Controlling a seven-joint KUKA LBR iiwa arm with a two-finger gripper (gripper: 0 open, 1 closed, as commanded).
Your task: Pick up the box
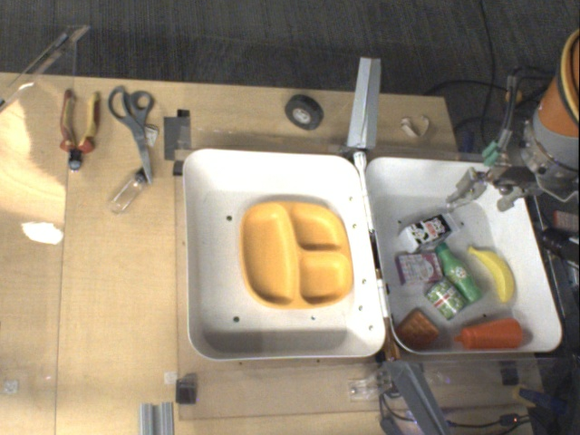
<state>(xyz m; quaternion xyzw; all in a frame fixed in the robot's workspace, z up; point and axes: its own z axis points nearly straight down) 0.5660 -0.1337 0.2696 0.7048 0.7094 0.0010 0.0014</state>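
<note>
The thin metal tool [469, 188] hangs open over the right bin [535, 252], grasping nothing. The small flat box [428, 231] lies just below it.

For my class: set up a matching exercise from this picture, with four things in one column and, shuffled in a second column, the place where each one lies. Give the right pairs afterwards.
Things
1. yellow tray
2. banana
3. scissors
4. roll of tape

Places
A. on the bench, beyond the far edge of the left bin
B. in the right bin, near its right wall
C. on the bench, left of both bins
D. in the middle of the left bin

Pairs: 1-D, 2-B, 3-C, 4-A
</note>
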